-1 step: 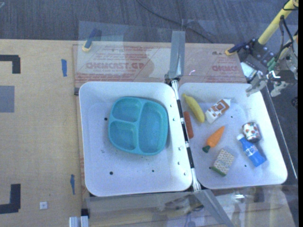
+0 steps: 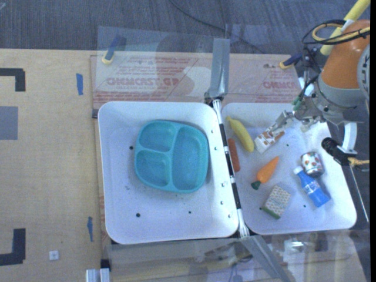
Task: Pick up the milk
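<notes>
The milk [image 2: 269,138] is a small white carton with brown print. It lies tilted in the right bin [image 2: 341,216], near that bin's back, just right of the banana. My gripper [image 2: 289,117] hangs from the grey and orange arm at the bin's back right. Its tip sits right at the carton's upper right end. Whether it touches the carton is too small to make out.
A yellow banana [image 2: 241,134], a brown sausage [image 2: 234,154], a carrot [image 2: 266,172], a speckled box [image 2: 277,200] and a blue bottle [image 2: 311,184] share the right bin. The left bin [image 2: 117,216] holds a teal divided plate [image 2: 173,156].
</notes>
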### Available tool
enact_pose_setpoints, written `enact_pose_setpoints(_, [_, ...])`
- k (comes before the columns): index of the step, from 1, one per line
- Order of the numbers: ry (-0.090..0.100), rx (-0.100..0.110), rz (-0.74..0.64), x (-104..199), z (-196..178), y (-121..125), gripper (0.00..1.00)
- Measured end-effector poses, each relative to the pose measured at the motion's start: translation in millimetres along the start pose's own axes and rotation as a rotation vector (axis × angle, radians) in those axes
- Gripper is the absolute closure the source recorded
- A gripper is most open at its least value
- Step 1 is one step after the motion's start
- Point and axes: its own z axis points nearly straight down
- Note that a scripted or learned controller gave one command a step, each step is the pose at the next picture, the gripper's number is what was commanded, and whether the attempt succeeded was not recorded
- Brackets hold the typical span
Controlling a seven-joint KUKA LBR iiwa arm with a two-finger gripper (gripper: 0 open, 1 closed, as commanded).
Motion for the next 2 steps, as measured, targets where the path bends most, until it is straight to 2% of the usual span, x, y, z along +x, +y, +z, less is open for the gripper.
enact_pose_setpoints(1, [-0.001,-0.002,-0.022,30.4,42.5,10.7,0.00])
enact_pose_setpoints(2, [-0.002,-0.003,-0.021,30.3,32.8,10.6,1.00])
